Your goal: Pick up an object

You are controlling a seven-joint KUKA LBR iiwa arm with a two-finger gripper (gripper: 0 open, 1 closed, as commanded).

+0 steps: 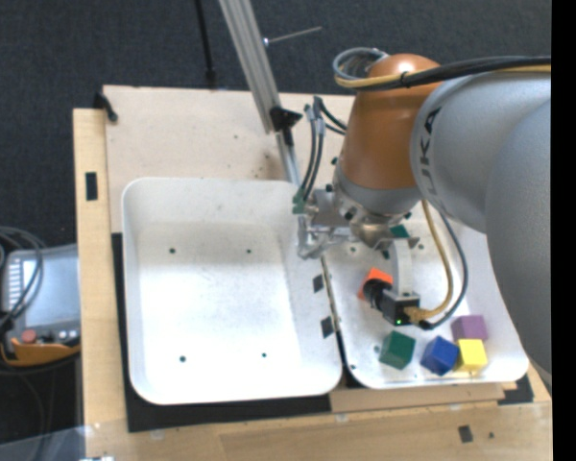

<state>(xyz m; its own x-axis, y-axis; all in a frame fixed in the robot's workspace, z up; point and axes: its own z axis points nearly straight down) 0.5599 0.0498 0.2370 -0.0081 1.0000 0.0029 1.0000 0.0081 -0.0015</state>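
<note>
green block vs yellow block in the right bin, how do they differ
The green block is dark green; the yellow block is bright yellow. The green block sits nearer the left bin, apart from others, while the yellow block lies beside a blue block. Both are small cubes in the right bin.

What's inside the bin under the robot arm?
In the right bin: a green block, blue block, yellow block, purple block and an orange thing. The arm covers the bin's far part.
</note>
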